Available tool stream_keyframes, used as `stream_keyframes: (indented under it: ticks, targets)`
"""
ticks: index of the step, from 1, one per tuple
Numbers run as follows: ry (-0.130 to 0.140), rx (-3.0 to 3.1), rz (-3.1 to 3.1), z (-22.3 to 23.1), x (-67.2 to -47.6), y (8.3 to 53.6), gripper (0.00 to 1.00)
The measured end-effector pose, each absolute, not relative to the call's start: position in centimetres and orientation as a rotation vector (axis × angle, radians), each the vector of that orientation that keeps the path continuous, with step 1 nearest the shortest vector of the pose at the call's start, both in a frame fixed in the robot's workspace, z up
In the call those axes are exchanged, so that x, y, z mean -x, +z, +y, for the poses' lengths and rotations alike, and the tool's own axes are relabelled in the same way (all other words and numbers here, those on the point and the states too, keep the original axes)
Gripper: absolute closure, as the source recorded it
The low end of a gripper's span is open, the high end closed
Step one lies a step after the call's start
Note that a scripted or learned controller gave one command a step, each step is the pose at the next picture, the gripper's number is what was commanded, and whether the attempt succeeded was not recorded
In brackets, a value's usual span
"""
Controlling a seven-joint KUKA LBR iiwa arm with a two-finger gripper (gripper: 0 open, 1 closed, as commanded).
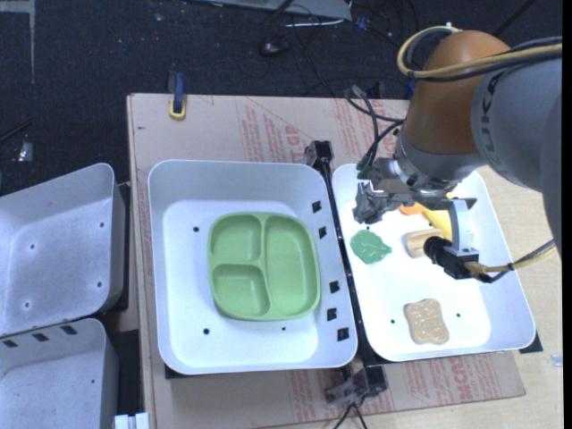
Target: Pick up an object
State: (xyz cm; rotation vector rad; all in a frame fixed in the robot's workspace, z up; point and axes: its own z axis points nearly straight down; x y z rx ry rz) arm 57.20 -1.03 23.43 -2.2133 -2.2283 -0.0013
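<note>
Gripper [374, 206] is hanging low over the left part of the right shallow white plastic bin [500, 324], near the divider between the bins; whether it is open or closed cannot be told, the wrist housing covering it from above. Nothing is visibly held. Just below it a small flat green leaf-shaped piece [369, 246] is lying on the bin floor, the closest candidate. Just right of it a small tan block [416, 242] and a yellow-and-orange piece [427, 213] are sitting partly under the wrist; a beige toast-shaped slab [426, 321] is resting well apart, toward the near edge.

Judgement: approach step is in progress, no grasp yet made. Next move calls for a descent centred over one item.

Left white bin [170, 239] is carrying a pale green three-compartment tray [264, 265]. Both bins are standing on a cardboard-covered desk [228, 128] above dark speckled floor [80, 52] with cables
</note>
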Motion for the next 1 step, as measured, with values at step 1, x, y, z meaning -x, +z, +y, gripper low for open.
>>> stream_keyframes:
  ticks: [1]
  targets:
    - [-0.003, 2.212, -2.230, 4.81, -57.84, 23.44, 1.00]
